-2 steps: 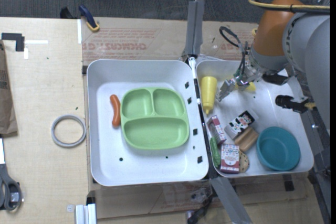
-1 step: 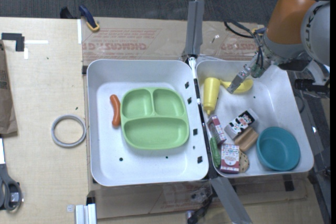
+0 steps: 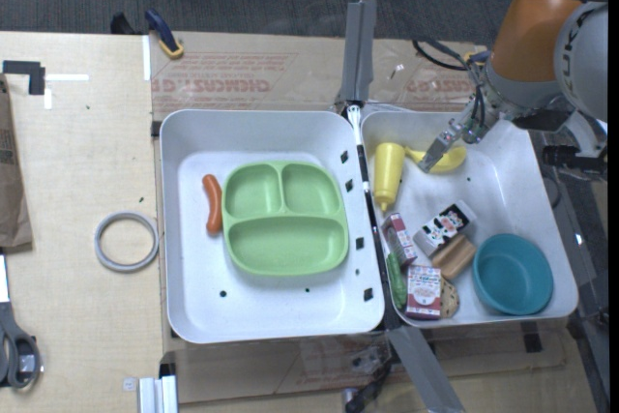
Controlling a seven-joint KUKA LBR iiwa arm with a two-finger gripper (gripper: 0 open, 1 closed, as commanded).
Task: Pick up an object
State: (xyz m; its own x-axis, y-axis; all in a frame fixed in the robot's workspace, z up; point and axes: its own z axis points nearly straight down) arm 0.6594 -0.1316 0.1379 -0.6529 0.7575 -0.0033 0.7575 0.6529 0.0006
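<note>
My gripper (image 3: 437,151) is low in the back of the right bin (image 3: 542,198), reaching in from the upper right. Its tip is at a yellow banana-shaped piece (image 3: 451,161), touching or just above it. A yellow bottle (image 3: 387,171) lies just left of it by the bin's wall. Nearer the front lie a cow-patterned box (image 3: 444,226), a brown block (image 3: 454,255), a teal bowl (image 3: 513,274), a pink box (image 3: 397,238) and a strawberry carton (image 3: 424,291). The left bin (image 3: 184,247) holds a green divided plate (image 3: 285,218) and an orange sausage-like piece (image 3: 212,203).
A grey divider bar (image 3: 359,53) runs between the bins at the back. On the bench to the left lie a tape ring (image 3: 127,240), scissors (image 3: 15,358) and a blue clamp (image 3: 166,36). Cables (image 3: 440,58) hang behind the right bin.
</note>
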